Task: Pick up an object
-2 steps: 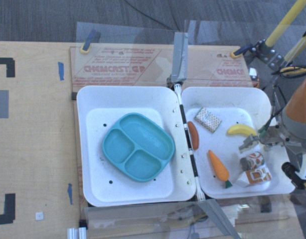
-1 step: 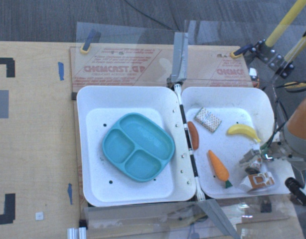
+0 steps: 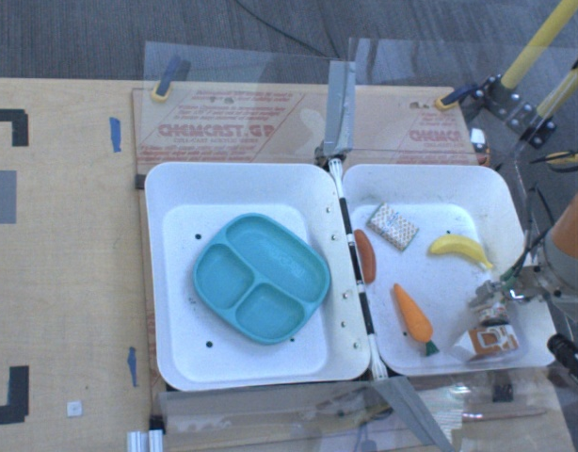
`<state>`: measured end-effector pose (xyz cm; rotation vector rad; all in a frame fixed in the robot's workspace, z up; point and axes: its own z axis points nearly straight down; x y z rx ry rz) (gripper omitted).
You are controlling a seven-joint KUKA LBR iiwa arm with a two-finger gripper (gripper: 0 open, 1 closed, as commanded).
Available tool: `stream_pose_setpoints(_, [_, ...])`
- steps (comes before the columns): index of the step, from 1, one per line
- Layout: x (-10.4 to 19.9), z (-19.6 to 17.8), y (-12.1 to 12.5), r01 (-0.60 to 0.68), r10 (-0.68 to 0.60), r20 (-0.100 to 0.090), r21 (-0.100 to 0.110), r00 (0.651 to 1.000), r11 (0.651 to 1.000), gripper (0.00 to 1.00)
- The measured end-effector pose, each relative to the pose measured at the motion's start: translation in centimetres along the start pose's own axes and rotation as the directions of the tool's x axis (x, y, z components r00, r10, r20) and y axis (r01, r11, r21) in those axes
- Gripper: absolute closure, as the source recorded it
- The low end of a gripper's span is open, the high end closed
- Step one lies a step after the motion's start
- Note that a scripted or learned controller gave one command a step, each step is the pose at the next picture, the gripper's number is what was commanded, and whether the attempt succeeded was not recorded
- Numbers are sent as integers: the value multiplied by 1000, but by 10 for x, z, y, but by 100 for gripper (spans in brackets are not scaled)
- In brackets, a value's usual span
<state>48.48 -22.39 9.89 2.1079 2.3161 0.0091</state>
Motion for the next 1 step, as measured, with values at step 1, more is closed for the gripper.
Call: stream_pose_setpoints(1, [55, -86, 2, -11, 11, -2, 10, 1000, 1000, 100])
